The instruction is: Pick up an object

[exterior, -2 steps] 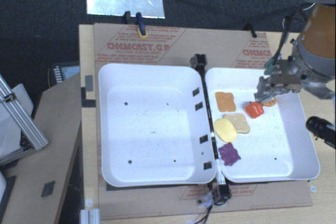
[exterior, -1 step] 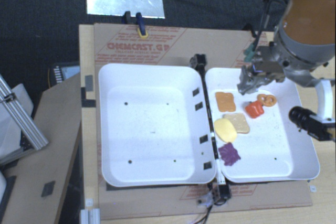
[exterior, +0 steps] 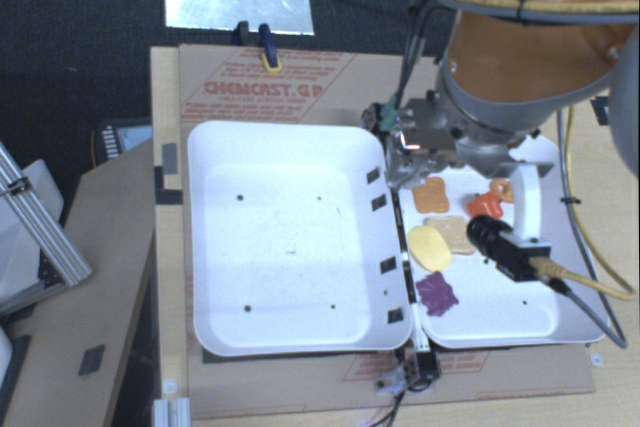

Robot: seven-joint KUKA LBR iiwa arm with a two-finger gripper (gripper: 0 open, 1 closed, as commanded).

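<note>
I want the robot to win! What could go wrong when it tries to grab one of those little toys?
1. The toys lie crowded together in the right bin: the yellow piece touches the tan slice, so the robot might nudge or catch two at once.
2. The purple piece sits near the wall between the bins, which could block a grab.
3. The arm and its black cable cover part of the pile, so the orange piece is half hidden.

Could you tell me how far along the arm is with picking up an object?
Done: the arm has reached over the right bin. In hand: nothing I can see gripped; the tool sits near the orange piece. Left: grasping and lifting one; the yellow piece and purple piece lie in the bin.
</note>
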